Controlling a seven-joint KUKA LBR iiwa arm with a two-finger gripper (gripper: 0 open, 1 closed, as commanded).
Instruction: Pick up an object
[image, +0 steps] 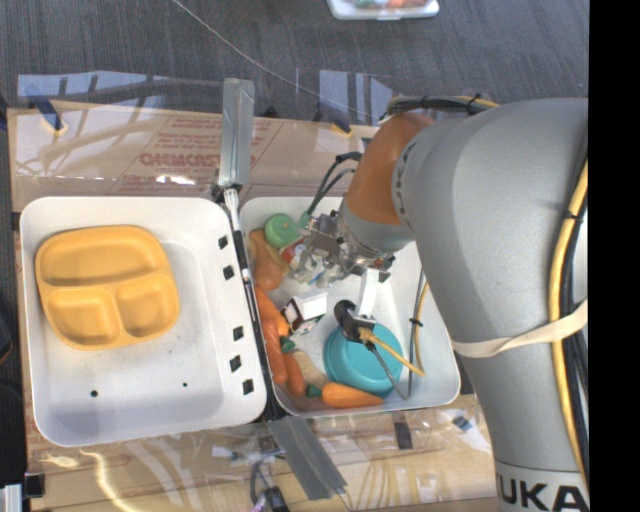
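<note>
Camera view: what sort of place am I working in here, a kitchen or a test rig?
Most likely a lab test bench for robot picking, not a kitchen. Two white bins sit side by side over taped plastic sheeting, the right bin holds toy carrots and a teal bowl, and the left a yellow divided tray.

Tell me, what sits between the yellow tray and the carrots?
In the camera view: bare white floor of the left bin, then the two bins' meeting walls, between yellow tray and carrots.
</note>
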